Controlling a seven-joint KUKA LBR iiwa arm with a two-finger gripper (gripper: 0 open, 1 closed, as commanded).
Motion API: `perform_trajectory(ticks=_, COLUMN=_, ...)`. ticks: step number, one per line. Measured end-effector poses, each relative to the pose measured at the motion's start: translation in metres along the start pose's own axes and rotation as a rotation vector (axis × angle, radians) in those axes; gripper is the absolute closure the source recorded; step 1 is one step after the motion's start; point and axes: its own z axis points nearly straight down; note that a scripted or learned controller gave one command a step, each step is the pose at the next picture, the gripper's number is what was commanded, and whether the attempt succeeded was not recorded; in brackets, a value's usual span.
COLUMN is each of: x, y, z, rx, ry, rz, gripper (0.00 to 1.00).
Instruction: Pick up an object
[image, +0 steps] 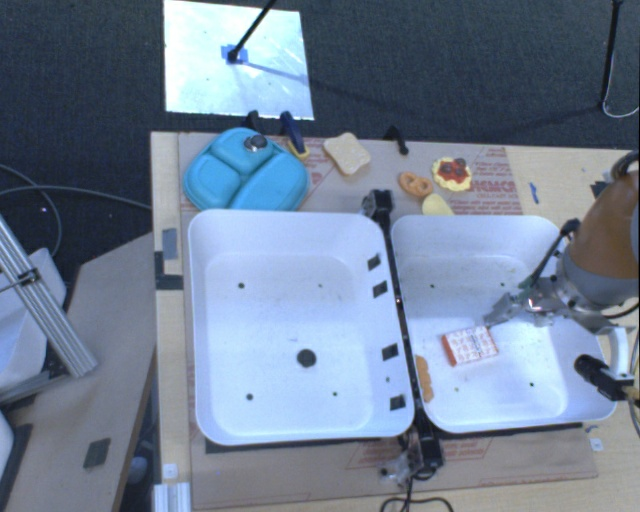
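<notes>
Red-and-white box (469, 346) lies just beside the fingers (503, 311); their spread unclear.

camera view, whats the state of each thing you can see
gripper: low in the right bin, beside the box, holding nothing seen
box: flat on the right bin floor
cookie: against the right bin's left wall
dark disc: flat in the left bin
blue tray: behind the bins

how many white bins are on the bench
2. The left bin sits beside the right bin, their inner walls meeting at mid-bench. The red-and-white packet lies in the right one, near the gripper.
</notes>
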Motion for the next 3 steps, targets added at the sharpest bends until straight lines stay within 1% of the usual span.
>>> perform_trajectory(ticks=1, x=0.079, y=0.051, z=0.002, rx=0.000, ry=0.004, rz=-0.010, gripper=0.00)
perform_trajectory(ticks=2, x=0.019, y=-0.007, z=0.000, rx=-0.002, ry=0.002, rz=0.001, gripper=0.00)
perform_trajectory(ticks=3, x=0.108, y=-0.011, z=0.000, rx=-0.001, ry=0.004, rz=-0.009, gripper=0.00)
